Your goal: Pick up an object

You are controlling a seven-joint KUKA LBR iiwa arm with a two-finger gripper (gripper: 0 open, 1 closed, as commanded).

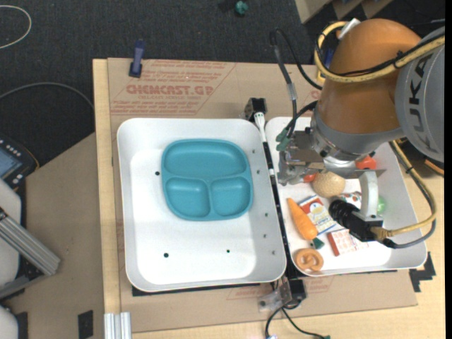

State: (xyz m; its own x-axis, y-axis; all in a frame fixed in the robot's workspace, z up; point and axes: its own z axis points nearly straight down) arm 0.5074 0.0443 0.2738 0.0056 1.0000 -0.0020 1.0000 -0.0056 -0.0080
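Toy carrot (304, 221) is found in the right bin (409, 189), at about five o'clock from the gripper (293, 162), long axis running eleven to five. Jaw state cannot be told. Compartment tray (206, 178) is noted in the left bin (141, 210).

A dark carpeted floor (85, 20) surrounds the table (176, 80), whose top is brown cardboard printed with red lettering. A thin cable (14, 20) loops on the floor far left of the tool. Aluminium framing (28, 249) sits at lower left.
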